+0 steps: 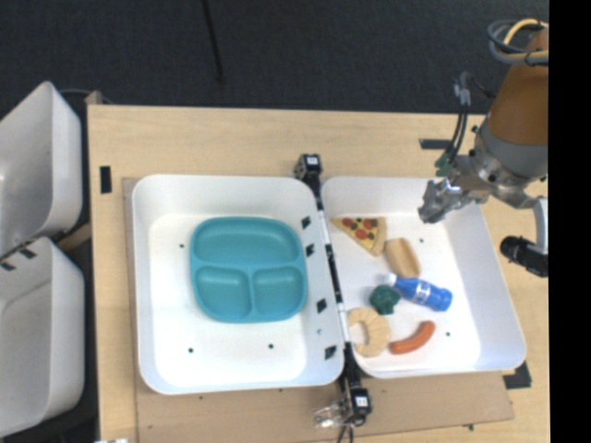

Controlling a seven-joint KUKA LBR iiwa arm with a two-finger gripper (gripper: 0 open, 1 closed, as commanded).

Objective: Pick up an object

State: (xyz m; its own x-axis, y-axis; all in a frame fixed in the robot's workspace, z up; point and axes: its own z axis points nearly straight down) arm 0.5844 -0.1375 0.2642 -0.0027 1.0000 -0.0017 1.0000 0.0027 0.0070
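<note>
— What sits where, biggest first?

— The left bin (pixel 148 340) holds a teal divided plate (pixel 248 268). In the right bin (pixel 480 330) the gripper (pixel 434 206) hangs over the far right part — whether it is wide or narrow I cannot tell, and nothing shows in it.

— And the objects?

— All left of it, nearer: a pizza slice (pixel 362 232), bread roll (pixel 403 256), blue bottle (pixel 423 293), tan ring (pixel 369 329), sausage (pixel 412 338) and small green piece (pixel 383 298).

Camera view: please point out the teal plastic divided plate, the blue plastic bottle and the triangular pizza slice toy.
Teal plastic divided plate (pixel 247 268), camera view, on its centre ridge.
Blue plastic bottle (pixel 427 293), camera view, on its body.
Triangular pizza slice toy (pixel 363 231), camera view, on its topping.
</note>
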